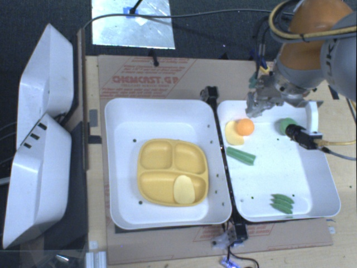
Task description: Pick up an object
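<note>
In the right bin (312,183) an orange ball (244,127) rests against a pale yellow piece (232,134) near the back left corner. A green bean-like piece (241,156) lies just in front of them, and a green pea pod (282,202) lies near the front. A green round object (286,125) sits at the back right beside a black cable end. My gripper (254,109) hangs just above and behind the orange ball, a little to its right. Nothing shows between its fingers.
The left bin (120,149) holds a yellow divided tray (149,169) with a pale yellow oval piece (184,189) in its front right compartment. A black clamp (210,93) sits between the bins at the back. Cables run around the arm at the right.
</note>
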`<state>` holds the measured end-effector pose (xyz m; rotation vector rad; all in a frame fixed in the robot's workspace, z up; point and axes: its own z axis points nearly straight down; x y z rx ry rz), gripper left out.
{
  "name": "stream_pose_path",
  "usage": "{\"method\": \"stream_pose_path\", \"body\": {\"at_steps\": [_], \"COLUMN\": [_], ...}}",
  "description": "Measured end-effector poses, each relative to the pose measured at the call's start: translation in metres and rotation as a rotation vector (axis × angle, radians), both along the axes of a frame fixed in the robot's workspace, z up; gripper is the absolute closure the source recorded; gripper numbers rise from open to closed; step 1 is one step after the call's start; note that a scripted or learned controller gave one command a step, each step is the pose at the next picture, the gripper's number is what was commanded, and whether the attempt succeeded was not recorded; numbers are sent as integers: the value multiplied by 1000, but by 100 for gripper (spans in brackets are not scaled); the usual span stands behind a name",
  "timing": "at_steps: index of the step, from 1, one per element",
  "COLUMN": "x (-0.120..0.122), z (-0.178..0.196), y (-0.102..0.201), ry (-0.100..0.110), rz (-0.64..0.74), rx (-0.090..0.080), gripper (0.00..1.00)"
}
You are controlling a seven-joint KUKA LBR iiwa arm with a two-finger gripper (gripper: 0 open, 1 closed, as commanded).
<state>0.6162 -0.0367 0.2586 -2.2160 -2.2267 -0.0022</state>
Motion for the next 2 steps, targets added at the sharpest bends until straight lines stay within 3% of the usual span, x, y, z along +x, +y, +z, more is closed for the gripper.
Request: {"method": "stream_pose_path", "body": {"at_steps": [1,2], "x": [-9,-4], "z": [-16,-14], "y": [49,100], "ry": [1,0], "rz": [0,0], "rx": [0,0], "gripper": [100,100]}}
